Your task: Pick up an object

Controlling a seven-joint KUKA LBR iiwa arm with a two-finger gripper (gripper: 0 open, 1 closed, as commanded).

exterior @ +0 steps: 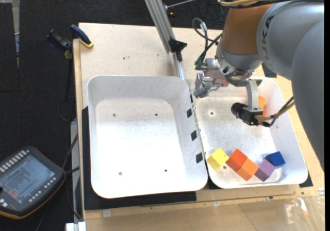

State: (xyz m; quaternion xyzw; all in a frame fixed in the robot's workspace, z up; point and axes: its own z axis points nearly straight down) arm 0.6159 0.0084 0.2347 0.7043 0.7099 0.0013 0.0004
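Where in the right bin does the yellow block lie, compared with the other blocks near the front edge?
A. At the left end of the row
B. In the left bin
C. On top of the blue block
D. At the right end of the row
A: the yellow block sits leftmost in the row, with the orange blocks, purple block and blue block to its right.

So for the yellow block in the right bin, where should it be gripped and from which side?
Probably from straight above. The yellow block lies at the left end of the cluster, with bare bin floor on its far and left sides, while the orange block sits close on its right. Closing across the near and far faces should avoid that neighbour. The end effector is over the bin's far-left corner.
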